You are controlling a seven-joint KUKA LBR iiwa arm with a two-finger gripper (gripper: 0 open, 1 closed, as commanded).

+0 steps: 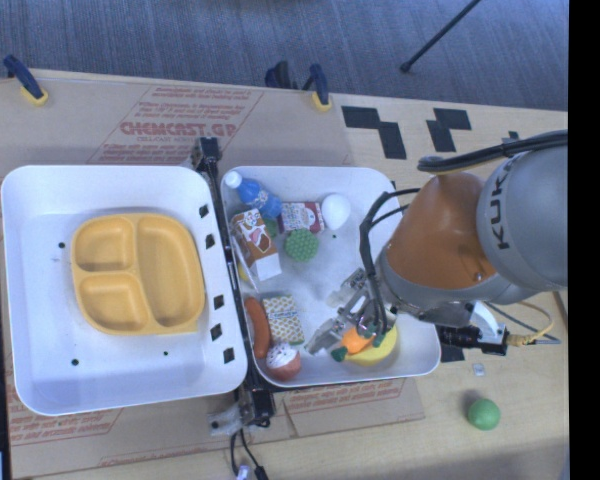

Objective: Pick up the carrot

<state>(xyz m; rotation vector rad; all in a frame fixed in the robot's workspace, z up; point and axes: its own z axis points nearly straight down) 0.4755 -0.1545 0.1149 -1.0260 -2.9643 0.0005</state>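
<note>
Cardboard-covered counter [380, 138] carries two shallow white plastic bins side by side. Left white bin [20, 268] holds a yellow three-compartment plastic tray [138, 271]. Right white bin [380, 183] holds the clutter. Grey arm with orange band [450, 243] reaches in from the right, low over the right bin's near right corner.

The metal two-finger tool [342, 330] sits at that corner, fingers pointing down-left in view. Can't tell whether its fingers are wide or narrow; the linkage blurs together.

Small orange carrot [356, 342] lies in the right bin's near right corner, right at the tool tips, touching or overlapping a yellow banana-like toy [380, 350]. Only a short orange stub visible, so long axis and pointing direction can't be read; tool covers part of it.

Other bits: brown sausage-shaped toy [257, 326], fuzzy green ball [301, 245], white egg [335, 209], plus a green ball [483, 413] loose on the counter outside the bins.

Step, as I judge: descent/grasp stage on the carrot, lift not done. Next move needs a firm close on the carrot alone, clear of the banana toy, then a straight lift.
</note>
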